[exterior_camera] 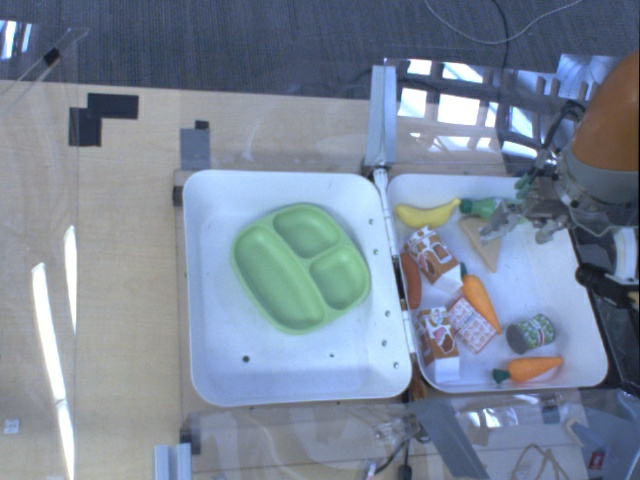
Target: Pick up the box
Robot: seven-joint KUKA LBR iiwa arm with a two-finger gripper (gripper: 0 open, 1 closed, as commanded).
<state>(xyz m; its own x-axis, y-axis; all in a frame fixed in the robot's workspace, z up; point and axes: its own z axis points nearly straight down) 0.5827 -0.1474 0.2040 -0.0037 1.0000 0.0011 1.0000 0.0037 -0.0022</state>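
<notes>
two small boxes point(432, 256) point(437, 332) crowd the right bin's point(585, 368) left wall; gripper point(515, 218) hovers near its far edge, fingers spread, holding nothing.

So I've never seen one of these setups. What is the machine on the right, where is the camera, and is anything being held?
One fixed camera looks down at a slant on two white bins. The left bin holds a green divided plate. The right bin holds toy food: a banana, two carrots, a small can and small printed boxes. The grey and orange shape is a robot arm; its gripper hangs over the right bin's far end. Nothing shows between its fingers.
</notes>
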